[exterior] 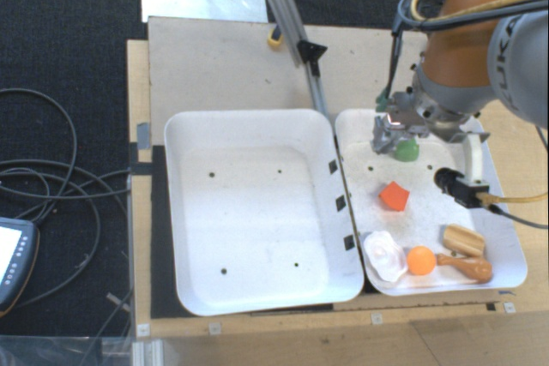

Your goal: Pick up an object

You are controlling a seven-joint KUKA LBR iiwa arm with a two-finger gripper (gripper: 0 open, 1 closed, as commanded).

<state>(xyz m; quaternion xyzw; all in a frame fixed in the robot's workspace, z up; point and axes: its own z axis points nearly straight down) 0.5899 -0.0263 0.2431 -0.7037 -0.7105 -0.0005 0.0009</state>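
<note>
The right bin (356, 129) holds several objects. A green round piece (407, 152) lies near its back wall, and my gripper (391, 135) hangs right over its left side, partly covering it. Whether the green piece is between the fingers is hidden by the gripper body. An orange-red block (395, 196) sits in the middle of the bin. Toward the front lie a white crumpled object (383, 255), an orange ball (420, 261) and a wooden tool with a tan head (464, 241).
The left bin (184, 129) stands beside the right one, with a shared divider (340, 201) between them. A grey pole (287, 9) slants across the back of the bench. A black fitting with a cable (459, 186) lies over the right bin's right side.
</note>
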